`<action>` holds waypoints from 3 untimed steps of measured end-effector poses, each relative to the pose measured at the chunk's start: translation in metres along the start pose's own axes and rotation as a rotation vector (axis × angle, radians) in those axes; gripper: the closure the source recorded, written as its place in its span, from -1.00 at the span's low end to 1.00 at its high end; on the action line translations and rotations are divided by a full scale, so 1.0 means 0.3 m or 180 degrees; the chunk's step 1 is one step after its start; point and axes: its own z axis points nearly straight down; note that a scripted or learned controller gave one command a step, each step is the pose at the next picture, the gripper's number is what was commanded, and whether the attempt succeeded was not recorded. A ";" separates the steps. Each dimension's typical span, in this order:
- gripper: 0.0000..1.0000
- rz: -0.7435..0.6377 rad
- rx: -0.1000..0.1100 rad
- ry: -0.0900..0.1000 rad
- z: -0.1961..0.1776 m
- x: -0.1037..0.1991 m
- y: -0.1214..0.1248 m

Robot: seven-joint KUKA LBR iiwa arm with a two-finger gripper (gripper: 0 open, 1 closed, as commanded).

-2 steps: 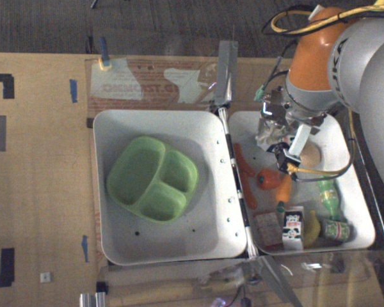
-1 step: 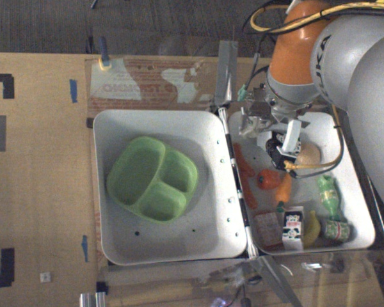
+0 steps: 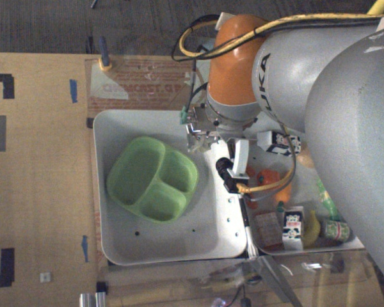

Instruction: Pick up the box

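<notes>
Claw (image 3: pixel 201 138) over the bin wall (image 3: pixel 227 200); can't tell its state. Green tray (image 3: pixel 153 179) just below-left of claw, box (image 3: pixel 293 227) well to lower right.

Illumination is moderate and even, from overhead. The arm (image 3: pixel 320 88) shows broad soft highlights on its grey shell and orange band. The white bin (image 3: pixel 115 235) at centre frame reads bright without clipping; the green tray (image 3: pixel 153 179) casts a soft shadow on its lower side. The floor (image 3: pixel 51 11) along the top is dim. Overall focus is soft, with fine detail at lower right smeared.
</notes>
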 end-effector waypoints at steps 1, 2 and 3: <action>1.00 -0.0524 -0.0021 -0.0001 0.284 0.340 0.130; 1.00 -0.0789 -0.0019 -0.0006 0.002 0.224 0.186; 1.00 -0.0468 -0.0002 -0.0004 -0.002 0.252 0.117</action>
